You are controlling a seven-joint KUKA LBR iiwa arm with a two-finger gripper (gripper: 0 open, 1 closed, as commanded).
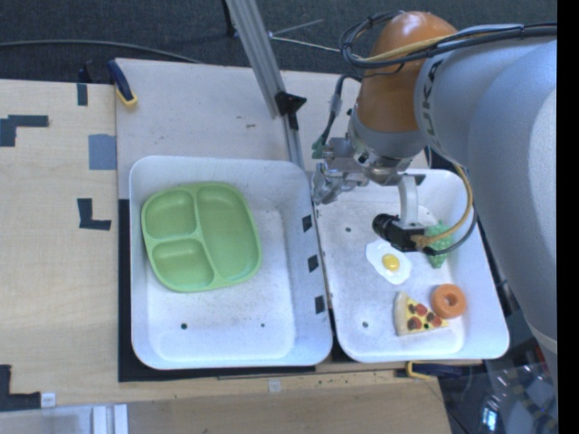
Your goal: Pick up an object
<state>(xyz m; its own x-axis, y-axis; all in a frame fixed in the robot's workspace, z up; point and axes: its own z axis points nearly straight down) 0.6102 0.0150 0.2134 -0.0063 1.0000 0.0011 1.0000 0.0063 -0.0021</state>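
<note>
grey arm [488, 107] reaches over right bin [479, 337].

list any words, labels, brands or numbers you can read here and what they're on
None can be read.
Green divided plate in the left bin: plain, no print.
Fried egg, pizza slice and donut in the right bin: no lettering.
Arm's orange band: no visible marking.
Dark tape pieces on the bench: blank.
</note>
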